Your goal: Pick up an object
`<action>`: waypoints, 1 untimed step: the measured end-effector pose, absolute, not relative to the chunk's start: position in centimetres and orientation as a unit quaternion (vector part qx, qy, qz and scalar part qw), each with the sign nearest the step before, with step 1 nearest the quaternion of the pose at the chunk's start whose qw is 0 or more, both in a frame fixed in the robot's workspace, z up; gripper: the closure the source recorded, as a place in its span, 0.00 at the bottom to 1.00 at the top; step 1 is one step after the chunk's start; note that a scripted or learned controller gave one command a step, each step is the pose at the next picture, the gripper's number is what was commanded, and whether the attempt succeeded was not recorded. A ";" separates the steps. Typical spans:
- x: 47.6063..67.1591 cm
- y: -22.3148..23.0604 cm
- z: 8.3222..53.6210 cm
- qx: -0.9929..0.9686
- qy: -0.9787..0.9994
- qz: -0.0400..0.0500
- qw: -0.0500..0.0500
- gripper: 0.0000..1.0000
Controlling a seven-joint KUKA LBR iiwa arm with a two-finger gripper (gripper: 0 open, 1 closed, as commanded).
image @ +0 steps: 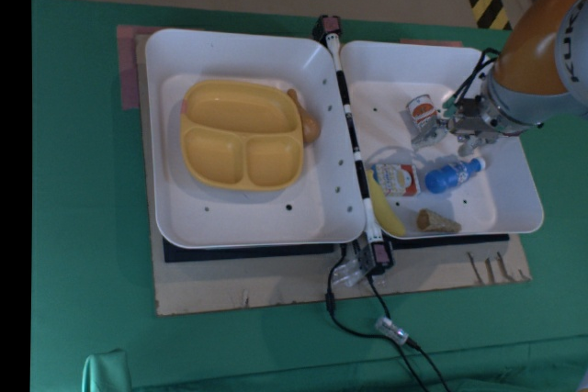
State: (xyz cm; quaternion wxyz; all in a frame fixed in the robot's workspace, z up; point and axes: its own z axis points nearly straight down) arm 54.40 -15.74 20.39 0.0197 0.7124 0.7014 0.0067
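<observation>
Gripper [452,129] sits at the centre right of the frame, low over the right bin [514,197], just beside the small can [422,112] with the red label. I cannot tell from this angle whether it is spread or closed, and I see nothing held in it.

I'd go for the can, since it is nearest. I judge it stiff and light, but its round, smooth sides could slip, so I would close across its middle. It leans, so it may roll if nudged.

Below the can in the right bin lie a small carton [397,178], a blue bottle [453,175] on its side, a banana [382,207] along the left wall, and a brown cone-shaped item [437,220] near the lower edge.

In the left bin [184,225] rests a yellow divided tray [241,134], with a brown object [308,126] touching its right edge. I can't make out what that is.
</observation>
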 end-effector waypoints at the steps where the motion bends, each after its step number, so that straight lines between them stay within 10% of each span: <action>1: 54.4 -15.7 20.4 0.712 0.701 0.007 0.020 0.00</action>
